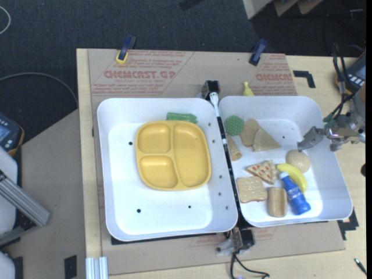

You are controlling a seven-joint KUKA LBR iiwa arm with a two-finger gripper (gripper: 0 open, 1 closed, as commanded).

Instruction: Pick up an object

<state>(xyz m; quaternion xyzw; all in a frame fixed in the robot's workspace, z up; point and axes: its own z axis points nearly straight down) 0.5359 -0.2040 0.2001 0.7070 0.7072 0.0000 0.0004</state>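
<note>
The right bin holds several toy foods. Among them are a green round piece, tan bread wedges, a pizza slice, toast, a brown roll, a yellow banana, a blue bottle and a pale ball. My gripper hangs over the bin's right side, just up and right of the pale ball. Its fingers are spread apart and nothing is between them.
The left bin carries a yellow divided plate, with a green object behind it. A small yellow piece lies on the board beyond the right bin. Blue clamps grip the board's far edge.
</note>
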